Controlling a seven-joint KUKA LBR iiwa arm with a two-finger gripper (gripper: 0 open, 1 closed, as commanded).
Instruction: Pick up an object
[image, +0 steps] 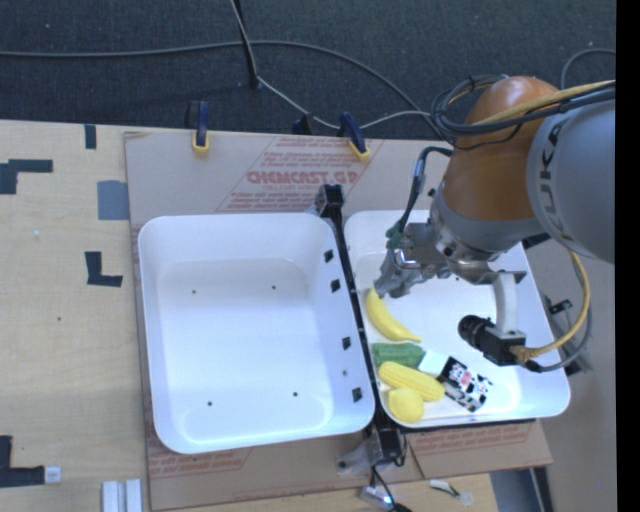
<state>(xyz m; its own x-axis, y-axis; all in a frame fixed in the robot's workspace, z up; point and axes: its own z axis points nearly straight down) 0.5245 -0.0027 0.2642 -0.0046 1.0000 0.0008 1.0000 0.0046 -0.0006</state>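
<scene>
The fingers (393, 283) hang just above the banana (389, 318) in the right bin (545, 400); I cannot tell if they are apart or closed. Below the banana lie a green thing (398, 353), yellow corn (410, 379) and a small black box (463, 383).

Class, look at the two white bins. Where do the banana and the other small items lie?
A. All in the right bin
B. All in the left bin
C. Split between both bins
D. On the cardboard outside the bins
A: the banana lies with the corn, the green item and the lemon in the right bin, below the hand.
</scene>
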